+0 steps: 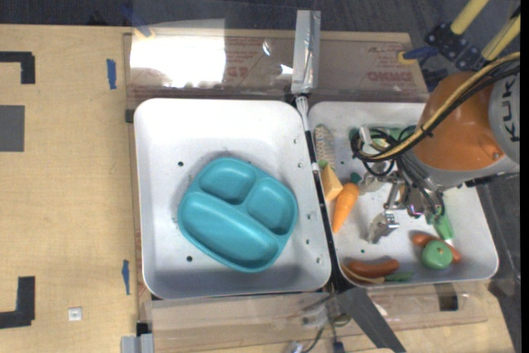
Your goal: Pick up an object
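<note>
My gripper (395,217) hangs low over the middle of the right bin (483,221), below the orange wrist band. It looks open, with bare bin floor between its fingers and nothing held. An orange carrot (343,207) lies just to its left by the bin divider. To its right sit a green round object (436,255) and a small red piece (424,240). A red sausage (370,267) lies along the front wall. A brush (322,146) rests at the bin's back left, and the arm and its cables partly hide green items (397,134) at the back.
The left bin (157,178) holds a teal divided plate (238,212). A clear plastic sheet and cardboard stand behind both bins. The wooden bench spreads out to the left. Yellow and black cables loop over the back of the right bin.
</note>
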`<state>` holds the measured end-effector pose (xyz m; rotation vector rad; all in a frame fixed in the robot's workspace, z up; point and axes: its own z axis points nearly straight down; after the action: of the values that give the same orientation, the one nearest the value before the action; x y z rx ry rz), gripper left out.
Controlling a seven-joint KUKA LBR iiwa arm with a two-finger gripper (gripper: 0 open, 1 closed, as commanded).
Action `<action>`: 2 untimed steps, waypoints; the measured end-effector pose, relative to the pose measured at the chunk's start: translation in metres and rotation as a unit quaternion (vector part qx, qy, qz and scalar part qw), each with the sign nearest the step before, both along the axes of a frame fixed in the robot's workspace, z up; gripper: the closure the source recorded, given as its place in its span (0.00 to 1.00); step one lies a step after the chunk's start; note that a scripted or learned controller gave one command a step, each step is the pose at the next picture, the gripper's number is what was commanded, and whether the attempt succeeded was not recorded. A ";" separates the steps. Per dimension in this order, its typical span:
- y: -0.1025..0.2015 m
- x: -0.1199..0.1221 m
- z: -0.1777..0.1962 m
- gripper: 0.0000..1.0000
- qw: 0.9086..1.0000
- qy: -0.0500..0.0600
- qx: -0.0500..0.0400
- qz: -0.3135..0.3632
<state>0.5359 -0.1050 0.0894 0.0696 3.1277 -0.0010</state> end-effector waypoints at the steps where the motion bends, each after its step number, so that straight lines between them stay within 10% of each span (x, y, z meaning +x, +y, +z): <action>1: 0.004 0.092 -0.001 0.00 0.999 0.000 0.000 0.041; 2: 0.002 0.058 0.000 0.00 0.999 0.001 0.000 0.038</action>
<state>0.5939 -0.1031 0.0890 -0.0491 3.1304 -0.0004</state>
